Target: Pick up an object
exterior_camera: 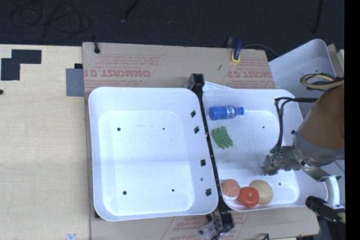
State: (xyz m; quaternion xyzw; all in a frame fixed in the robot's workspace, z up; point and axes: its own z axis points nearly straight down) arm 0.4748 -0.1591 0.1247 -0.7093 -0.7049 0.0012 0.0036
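The right bin (pixel 256 104) holds a blue bottle (pixel 225 112) lying on its side near the far wall. A green knobbly piece (pixel 221 137) lies just below it, by the divider. At the near edge sit a pink-and-white round item (pixel 230 188), a red tomato-like ball (pixel 248 196) and a beige ball (pixel 261 190), close together. My gripper (pixel 273 167) hangs low over the right part of this bin, right of the green piece and above the beige ball. Nothing shows between its fingers.
The left bin (pixel 146 152) lies beside the right one, split from it by a black divider (pixel 204 143). Both rest on a cardboard sheet (pixel 169 67). The arm's grey body (pixel 323 132) covers the right bin's right side. A yellow-blue clip (pixel 237 50) stands at the back.
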